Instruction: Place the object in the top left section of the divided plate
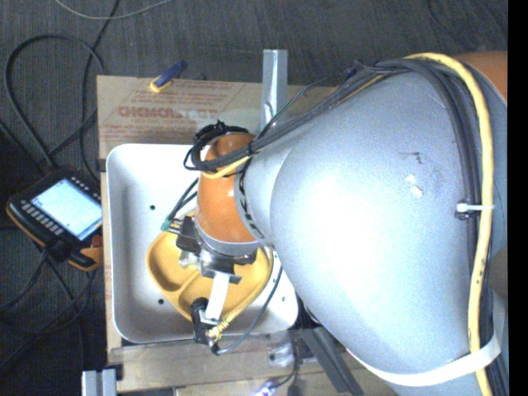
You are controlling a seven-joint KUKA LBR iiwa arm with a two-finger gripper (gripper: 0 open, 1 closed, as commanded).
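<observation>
Dark carpet surrounded the surface (165,110), which carried a white bin (132,213). A yellow divided plate (165,269) lay in the bin's near half, presumably staged as the placing target. The pincer (221,264) hung directly over the plate's right part. Whether it was released or clenched could not be told.

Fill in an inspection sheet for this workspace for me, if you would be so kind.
surface: white bin on a cardboard sheet with red lettering.
job's things: yellow divided plate in the bin, largely covered by the grey arm.
clutter: small blue and yellow item on the cardboard.
grippers: gripper down over the plate.
cables: yellow cable along the arm; loose leads on the floor.
surroundings: dark carpet; lit handheld controller left of the bin.
</observation>
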